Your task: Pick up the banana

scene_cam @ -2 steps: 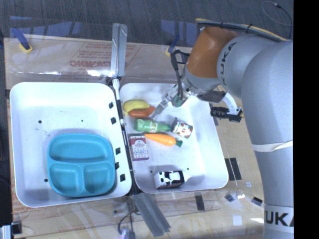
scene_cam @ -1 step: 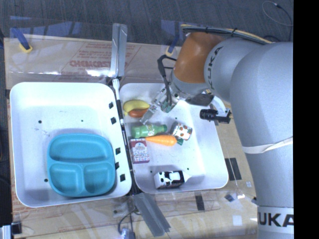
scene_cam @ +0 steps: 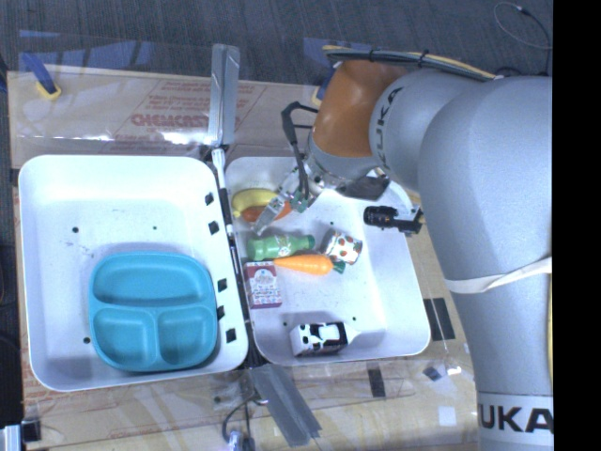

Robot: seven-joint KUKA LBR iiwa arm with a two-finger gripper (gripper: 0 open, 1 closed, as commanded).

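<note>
**Arm and Gripper Pose**

From my remote station I read the arm (scene_cam: 470, 177) entering from the right of the camera view. Its large grey links fill the right side, running from the lower right corner up toward the top centre. The orange band (scene_cam: 349, 111) sits above the wrist, near the top middle. Below the band, the wrist turns downward and to the left. The gripper (scene_cam: 289, 202) points down and left, low over the upper left part of the right-hand bin. I note dark cabling looped beside the wrist on its left. At this slant I cannot resolve the gripper's state.
</note>
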